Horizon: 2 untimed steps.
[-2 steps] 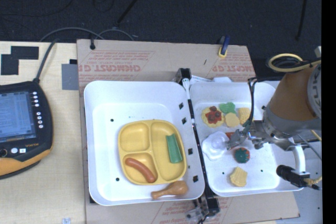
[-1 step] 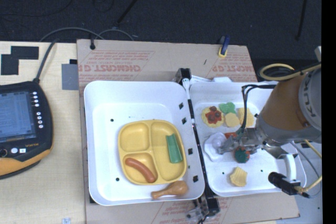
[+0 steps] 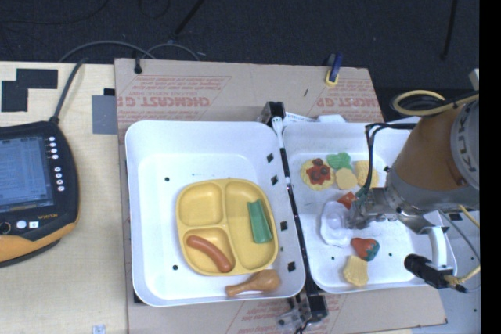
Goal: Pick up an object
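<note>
The arm [image 3: 438, 160] comes in from three o'clock and hangs over the right bin [image 3: 313, 262]; its gripper [image 3: 358, 209] sits low near the bin's middle, and I cannot tell how the fingers are set. Toy food lies all round it; a red piece [image 3: 347, 199] just at nine o'clock of the gripper, touching or nearly so; a pale clear lump [image 3: 334, 227] at seven o'clock; a strawberry [image 3: 365, 248] at six o'clock, with a yellow wedge [image 3: 355, 271] beyond it; a pizza slice [image 3: 317, 173] and green leaf [image 3: 340, 160] toward eleven o'clock. In the left bin [image 3: 149, 168] a yellow divided plate [image 3: 196, 203] carries a sausage [image 3: 210, 252] and a green block [image 3: 259, 221]; a drumstick [image 3: 254, 284] lies at the plate's five o'clock.
</note>
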Each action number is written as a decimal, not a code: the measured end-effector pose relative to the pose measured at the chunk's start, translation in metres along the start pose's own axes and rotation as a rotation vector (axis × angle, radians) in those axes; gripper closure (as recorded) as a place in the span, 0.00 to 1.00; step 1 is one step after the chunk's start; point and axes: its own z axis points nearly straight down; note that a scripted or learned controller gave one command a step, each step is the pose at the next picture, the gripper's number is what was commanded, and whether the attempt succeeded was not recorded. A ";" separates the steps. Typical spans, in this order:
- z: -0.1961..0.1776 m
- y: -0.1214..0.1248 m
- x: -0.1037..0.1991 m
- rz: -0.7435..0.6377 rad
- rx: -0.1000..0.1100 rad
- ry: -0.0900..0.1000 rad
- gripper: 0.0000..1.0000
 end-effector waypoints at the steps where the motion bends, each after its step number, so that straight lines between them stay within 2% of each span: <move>1: 0.010 -0.014 0.050 -0.008 -0.005 -0.005 1.00; 2: -0.117 -0.008 0.160 -0.020 -0.011 0.001 1.00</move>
